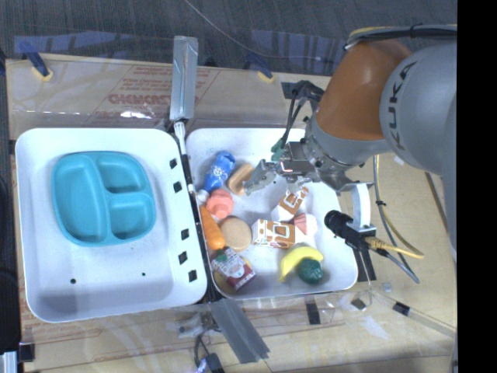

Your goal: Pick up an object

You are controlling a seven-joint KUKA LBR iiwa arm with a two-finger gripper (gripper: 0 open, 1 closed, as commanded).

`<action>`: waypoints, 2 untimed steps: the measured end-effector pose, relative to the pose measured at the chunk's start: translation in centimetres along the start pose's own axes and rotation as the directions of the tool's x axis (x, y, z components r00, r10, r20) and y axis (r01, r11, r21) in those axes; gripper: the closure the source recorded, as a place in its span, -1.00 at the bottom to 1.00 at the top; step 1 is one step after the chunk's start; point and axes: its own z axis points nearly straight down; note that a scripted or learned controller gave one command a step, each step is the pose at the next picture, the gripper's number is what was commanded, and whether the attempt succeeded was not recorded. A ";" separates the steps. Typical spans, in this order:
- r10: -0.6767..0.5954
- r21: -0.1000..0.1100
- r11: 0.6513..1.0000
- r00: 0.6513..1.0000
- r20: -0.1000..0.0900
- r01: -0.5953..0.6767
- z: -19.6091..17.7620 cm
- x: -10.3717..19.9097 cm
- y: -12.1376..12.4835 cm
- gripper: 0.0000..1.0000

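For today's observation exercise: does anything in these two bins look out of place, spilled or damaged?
Nothing stands out. The teal tray lies flat in the left bin. The banana, carrot and blue bottle lie jumbled in the right bin.

The grey arm [423,107] bears "KUKA" in dark letters; the bench's [116,92] reddish print is unreadable.
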 end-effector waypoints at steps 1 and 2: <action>-0.081 0.006 0.997 0.997 0.000 0.081 10.1 -5.1 -4.5 -1.00; -0.209 -0.003 0.978 0.978 0.001 0.209 9.0 -7.5 0.3 -1.00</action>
